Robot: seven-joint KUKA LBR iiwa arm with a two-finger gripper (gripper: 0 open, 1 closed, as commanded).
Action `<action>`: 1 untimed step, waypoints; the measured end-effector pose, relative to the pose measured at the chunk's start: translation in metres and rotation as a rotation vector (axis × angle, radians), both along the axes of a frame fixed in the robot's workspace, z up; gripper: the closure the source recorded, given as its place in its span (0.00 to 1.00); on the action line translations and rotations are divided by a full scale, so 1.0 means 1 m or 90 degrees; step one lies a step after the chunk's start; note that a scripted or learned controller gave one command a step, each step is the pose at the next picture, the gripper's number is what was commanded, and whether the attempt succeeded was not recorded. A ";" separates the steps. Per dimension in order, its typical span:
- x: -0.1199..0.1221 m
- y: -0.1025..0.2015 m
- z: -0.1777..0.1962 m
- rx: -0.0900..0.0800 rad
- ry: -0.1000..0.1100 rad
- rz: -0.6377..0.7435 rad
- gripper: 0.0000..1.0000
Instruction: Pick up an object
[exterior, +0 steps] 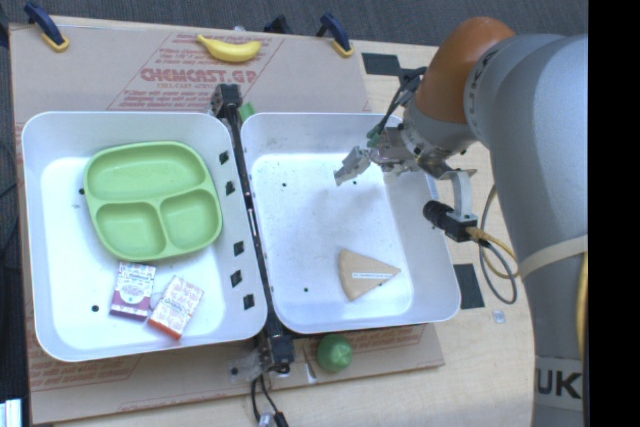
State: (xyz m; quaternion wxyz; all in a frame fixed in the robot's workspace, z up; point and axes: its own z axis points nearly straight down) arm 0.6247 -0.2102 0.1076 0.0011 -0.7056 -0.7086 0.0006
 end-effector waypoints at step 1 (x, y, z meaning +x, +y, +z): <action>-0.075 -0.001 0.005 0.000 0.001 0.001 0.00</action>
